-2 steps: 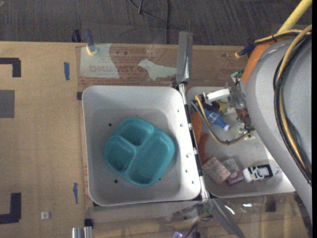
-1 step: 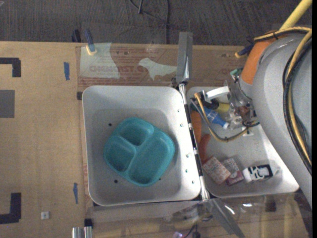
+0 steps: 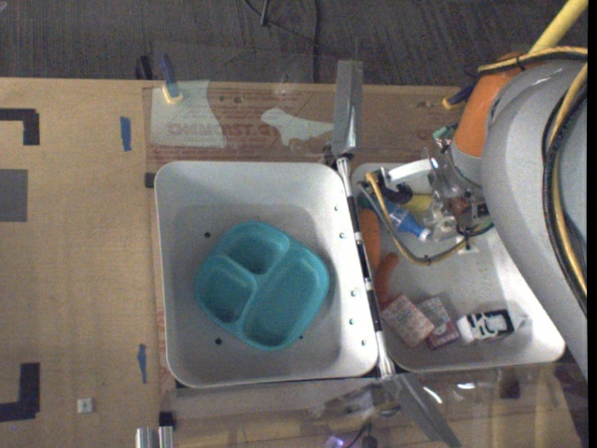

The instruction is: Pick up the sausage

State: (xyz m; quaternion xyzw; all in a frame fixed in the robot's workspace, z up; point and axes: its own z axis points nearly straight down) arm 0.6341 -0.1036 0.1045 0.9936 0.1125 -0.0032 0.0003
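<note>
While the big grey arm (image 3: 536, 157) reaches in from the right, its jaws (image 3: 438, 215) hang low over the back part of the right bin (image 3: 522, 339), mixed in with wires and small bright bits, so I cannot tell if they are released or clenched. The sausage (image 3: 385, 276) lies in the right bin, close to the wall that splits the two bins, a little in front of the jaws and apart from them. It is reddish brown and points toward the back of the bin. Just behind it, along the same wall, lies a long orange thing like a carrot (image 3: 370, 234). Near the front of the sausage sits a small pink packet (image 3: 407, 319), and beside that a smaller pink block (image 3: 436, 310). A little white bottle (image 3: 485, 325) with a black label lies on its side further right. In the left bin (image 3: 187, 194) rests a blue-green plate (image 3: 263, 284) with three parts, turned at a slant. Both bins sit on a brown table (image 3: 75, 269) with blue tape marks (image 3: 125, 133).
</note>
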